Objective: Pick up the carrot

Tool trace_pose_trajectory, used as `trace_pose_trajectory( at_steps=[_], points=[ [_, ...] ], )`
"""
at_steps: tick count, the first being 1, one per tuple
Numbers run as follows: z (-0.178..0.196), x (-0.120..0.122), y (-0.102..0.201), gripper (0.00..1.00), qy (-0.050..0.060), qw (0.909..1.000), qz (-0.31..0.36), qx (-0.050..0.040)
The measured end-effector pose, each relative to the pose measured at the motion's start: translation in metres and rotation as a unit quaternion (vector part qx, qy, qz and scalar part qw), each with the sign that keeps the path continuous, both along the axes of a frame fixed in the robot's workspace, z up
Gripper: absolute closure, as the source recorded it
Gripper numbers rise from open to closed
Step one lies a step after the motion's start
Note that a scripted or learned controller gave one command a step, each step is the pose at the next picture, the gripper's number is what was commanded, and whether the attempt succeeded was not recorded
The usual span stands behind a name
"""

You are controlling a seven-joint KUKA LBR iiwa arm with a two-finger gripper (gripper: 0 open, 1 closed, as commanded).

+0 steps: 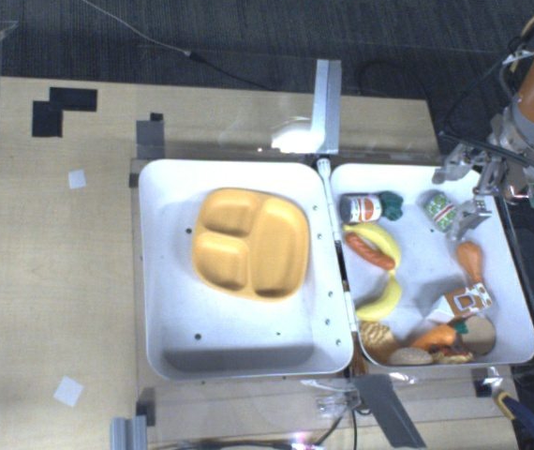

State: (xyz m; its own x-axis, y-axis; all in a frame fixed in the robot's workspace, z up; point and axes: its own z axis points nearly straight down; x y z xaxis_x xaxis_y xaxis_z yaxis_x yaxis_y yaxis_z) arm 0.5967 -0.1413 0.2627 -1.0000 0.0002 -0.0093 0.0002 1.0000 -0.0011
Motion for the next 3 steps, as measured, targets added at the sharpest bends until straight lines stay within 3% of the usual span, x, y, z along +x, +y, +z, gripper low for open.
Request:
trace_pose_trajectory(
  at_steps=[1,2,3],
  points=[
    [-0.116,-0.027,-0.063,0.0,0.005,0.9989,-0.046,0.0008],
    [-0.175,0.05,-0.062,0.0,-0.002,0.9907,-0.136,0.001],
    [-0.174,0.003,-0.058,0.0,-0.001,0.9887,-0.15,0.0006]
  ],
)
